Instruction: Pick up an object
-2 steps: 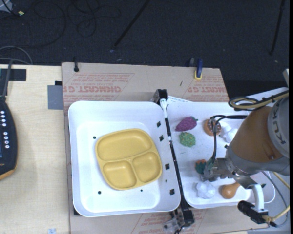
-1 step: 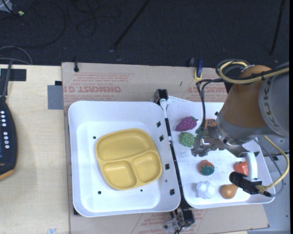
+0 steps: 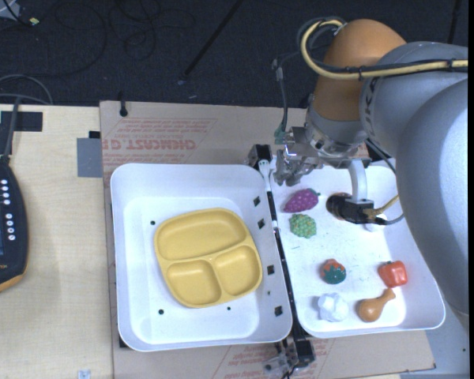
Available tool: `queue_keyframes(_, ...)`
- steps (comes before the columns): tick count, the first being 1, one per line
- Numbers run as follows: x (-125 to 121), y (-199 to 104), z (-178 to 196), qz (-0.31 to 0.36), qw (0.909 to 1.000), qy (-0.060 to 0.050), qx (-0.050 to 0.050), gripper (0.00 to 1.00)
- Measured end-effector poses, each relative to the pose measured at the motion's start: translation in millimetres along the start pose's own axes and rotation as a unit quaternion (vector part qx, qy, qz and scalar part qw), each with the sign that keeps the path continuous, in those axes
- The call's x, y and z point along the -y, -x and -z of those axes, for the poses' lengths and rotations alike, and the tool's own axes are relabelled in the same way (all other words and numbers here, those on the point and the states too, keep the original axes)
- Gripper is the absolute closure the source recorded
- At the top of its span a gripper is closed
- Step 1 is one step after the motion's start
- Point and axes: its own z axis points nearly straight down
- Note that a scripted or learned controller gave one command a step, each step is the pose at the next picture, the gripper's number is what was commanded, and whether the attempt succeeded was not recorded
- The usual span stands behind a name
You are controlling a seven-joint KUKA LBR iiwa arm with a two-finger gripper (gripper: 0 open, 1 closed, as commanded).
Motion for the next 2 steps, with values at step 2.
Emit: queue_keyframes(2,108,-17,174,-0.003,1.0000,0.000,0.001,1.00)
